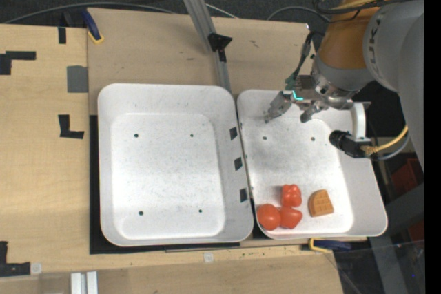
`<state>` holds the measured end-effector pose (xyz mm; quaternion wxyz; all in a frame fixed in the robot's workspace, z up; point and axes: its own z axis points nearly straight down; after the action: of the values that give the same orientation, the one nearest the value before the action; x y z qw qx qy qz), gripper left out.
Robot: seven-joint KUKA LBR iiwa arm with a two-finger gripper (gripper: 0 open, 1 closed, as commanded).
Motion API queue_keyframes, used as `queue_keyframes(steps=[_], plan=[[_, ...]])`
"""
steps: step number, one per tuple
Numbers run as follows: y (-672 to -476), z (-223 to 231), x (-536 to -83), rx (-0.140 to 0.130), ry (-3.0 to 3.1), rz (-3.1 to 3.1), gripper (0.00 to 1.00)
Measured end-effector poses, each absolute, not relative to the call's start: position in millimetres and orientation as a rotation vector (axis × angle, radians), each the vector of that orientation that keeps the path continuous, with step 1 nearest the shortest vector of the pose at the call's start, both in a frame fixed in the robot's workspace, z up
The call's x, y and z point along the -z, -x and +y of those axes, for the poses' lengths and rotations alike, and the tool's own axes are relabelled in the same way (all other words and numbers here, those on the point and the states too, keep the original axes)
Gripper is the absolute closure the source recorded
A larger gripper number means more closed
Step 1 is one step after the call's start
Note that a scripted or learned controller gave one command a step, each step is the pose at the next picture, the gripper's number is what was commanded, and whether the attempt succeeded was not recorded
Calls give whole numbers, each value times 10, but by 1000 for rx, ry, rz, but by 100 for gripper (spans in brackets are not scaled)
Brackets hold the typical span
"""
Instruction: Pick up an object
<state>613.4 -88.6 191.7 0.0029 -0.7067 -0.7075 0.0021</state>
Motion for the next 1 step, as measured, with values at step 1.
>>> queue_keyframes(steps=[1], plan=[[-6146,-888,-1947,-2,2218,-2223,0]])
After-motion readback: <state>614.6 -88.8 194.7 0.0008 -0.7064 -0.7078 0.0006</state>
